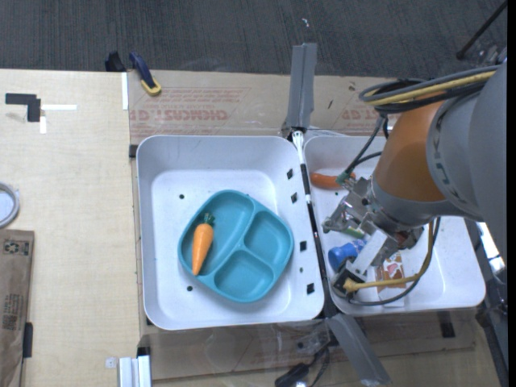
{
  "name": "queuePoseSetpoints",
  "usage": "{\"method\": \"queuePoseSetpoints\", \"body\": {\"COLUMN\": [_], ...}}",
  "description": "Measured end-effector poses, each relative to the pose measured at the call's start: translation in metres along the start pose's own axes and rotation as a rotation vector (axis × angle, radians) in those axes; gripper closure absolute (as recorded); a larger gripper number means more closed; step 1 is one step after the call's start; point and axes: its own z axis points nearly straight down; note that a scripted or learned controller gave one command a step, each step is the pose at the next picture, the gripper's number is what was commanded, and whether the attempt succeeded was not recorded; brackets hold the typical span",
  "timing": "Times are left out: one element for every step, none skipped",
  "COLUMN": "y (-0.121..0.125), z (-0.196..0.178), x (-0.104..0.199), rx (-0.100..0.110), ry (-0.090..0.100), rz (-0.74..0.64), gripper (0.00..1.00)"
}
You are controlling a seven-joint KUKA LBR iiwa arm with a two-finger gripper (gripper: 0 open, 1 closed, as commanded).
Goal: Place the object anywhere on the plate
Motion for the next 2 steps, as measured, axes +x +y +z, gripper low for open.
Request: {"method": "queuePoseSetpoints", "body": {"y": [0.02, 0.043], "z": [-0.001, 0.0], "x": [-0.03, -0.058], "rx": [-0.001, 0.001], "ry": [0.002, -0.001], "rz": [0.218, 0.521], "gripper": [0.0, 0.0]}}
